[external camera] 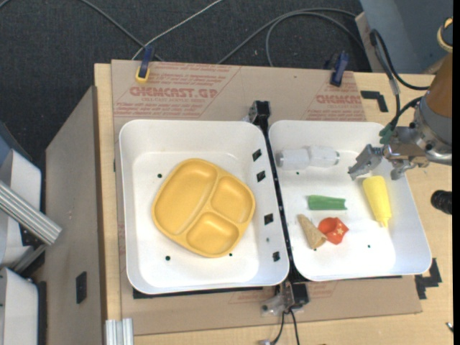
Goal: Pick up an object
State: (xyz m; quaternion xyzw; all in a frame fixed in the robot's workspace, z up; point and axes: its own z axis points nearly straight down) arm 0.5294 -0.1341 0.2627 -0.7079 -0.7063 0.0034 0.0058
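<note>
near edge of the counter: a black clamp sits where the two bins meet, with a cable trailing off below it.

left bin: holds one yellow divided plate, three compartments, lying flat and turned at an angle, roughly centred on the bin floor. a few small black marks dot the floor around it.

right bin: five things.
- yellow corn cob, toward the right side, long axis running near-to-far, slightly tilted.
- green strip, lying flat near the middle of the bin, left of the corn cob and apart from it.
- red tomato piece, just below the green strip.
- tan cone, touching or just beside the tomato piece on its left.
- white bottle, on its side near the far wall, hard to make out against the white floor.

arm comes in from the right. pincer hangs over the far right part of the right bin, just above the far end of the corn cob. its two fingers are spread apart, a gap showing between them, nothing between them. whether the fingertips touch the corn cob cannot be told from this angle.

a black divider runs between the bins. brown cardboard with red print lies under both. two blue clips pin its far edge.
</note>
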